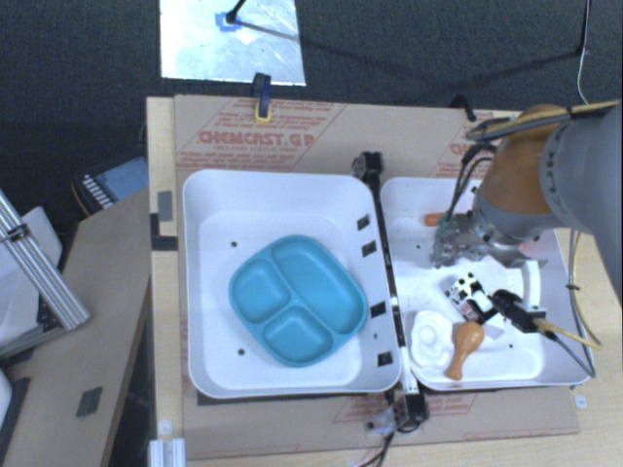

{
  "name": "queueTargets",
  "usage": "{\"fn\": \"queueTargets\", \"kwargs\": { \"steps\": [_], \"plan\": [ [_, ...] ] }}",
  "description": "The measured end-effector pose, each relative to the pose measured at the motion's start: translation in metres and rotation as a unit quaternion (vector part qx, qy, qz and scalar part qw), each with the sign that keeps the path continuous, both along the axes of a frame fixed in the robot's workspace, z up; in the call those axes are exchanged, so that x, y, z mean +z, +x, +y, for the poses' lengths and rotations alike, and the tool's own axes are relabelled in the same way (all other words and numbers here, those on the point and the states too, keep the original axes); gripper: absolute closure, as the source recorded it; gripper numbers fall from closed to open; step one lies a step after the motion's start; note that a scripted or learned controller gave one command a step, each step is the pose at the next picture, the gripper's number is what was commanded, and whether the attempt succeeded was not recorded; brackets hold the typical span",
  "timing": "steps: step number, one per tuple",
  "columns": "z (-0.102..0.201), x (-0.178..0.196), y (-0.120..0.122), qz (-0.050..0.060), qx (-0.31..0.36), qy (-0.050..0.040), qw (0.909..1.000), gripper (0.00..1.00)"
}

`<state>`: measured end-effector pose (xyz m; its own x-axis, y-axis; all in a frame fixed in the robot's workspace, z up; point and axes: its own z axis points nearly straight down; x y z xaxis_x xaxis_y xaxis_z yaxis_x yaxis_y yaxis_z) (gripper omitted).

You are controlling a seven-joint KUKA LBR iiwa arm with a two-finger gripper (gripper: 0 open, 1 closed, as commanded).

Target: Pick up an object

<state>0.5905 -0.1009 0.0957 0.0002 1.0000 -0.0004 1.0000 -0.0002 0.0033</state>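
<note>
Camera view, tool (pixel 450 246) blurred over right bin (pixel 409 202), grip state unclear, carrot (pixel 432 220) partly hidden

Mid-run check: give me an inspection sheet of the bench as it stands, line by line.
Surface: two white bins side by side on brown cardboard; left bin, right bin.
Job's things: blue divided plate lies flat in the left bin; a wooden pin-shaped piece, a white round piece, a black-and-white item and a small orange bit lie in the right bin.
Clutter: nothing seen.
Grippers: gripper low over the right bin; finger state hidden.
Cables: dark cables run along the arm's wrist; a yellow lead crosses the right bin's edge.
Surroundings: silver sheet on dark carpet behind the bench.
</note>
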Motion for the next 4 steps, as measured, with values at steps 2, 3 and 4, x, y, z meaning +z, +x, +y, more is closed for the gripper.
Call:
{"fn": "queueTargets", "kwargs": {
  "steps": [2,3,4],
  "plan": [
    [-0.012,0.107,-0.002,-0.002,0.0,-0.0007,1.0,1.0],
    [-0.012,0.127,-0.001,0.0,0.002,-0.0002,1.0,1.0],
    [0.04,0.138,-0.006,0.0,0.005,0.0013,1.0,1.0]
  ]
}}
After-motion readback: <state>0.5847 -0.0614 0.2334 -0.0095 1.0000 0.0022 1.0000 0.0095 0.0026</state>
